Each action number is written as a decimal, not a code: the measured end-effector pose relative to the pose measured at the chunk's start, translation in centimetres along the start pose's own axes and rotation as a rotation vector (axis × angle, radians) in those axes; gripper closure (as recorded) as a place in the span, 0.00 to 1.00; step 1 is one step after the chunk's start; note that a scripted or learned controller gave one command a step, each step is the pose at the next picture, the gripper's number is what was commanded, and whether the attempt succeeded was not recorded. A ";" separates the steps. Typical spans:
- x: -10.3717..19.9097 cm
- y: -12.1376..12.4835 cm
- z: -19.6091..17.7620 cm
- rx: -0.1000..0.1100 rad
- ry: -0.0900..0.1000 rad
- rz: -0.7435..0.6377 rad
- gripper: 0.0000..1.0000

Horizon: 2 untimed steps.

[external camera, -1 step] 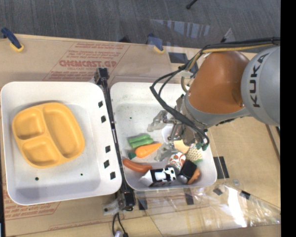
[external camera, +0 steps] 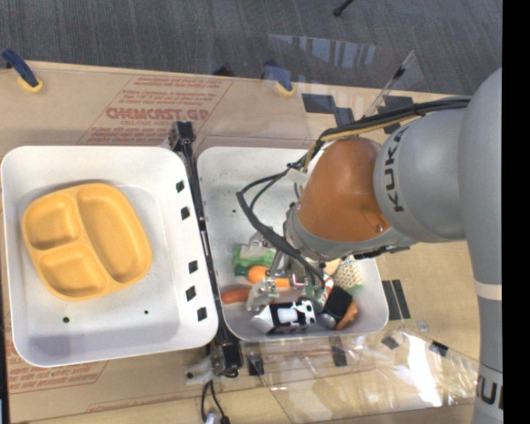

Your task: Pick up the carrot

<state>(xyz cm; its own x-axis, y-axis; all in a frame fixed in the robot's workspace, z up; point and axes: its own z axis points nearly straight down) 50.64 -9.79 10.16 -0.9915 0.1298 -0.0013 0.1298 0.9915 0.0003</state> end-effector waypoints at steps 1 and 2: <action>-0.3 0.2 -1.2 0.000 -0.006 -0.009 1.00; -1.0 -0.4 -5.4 0.001 -0.003 -0.181 1.00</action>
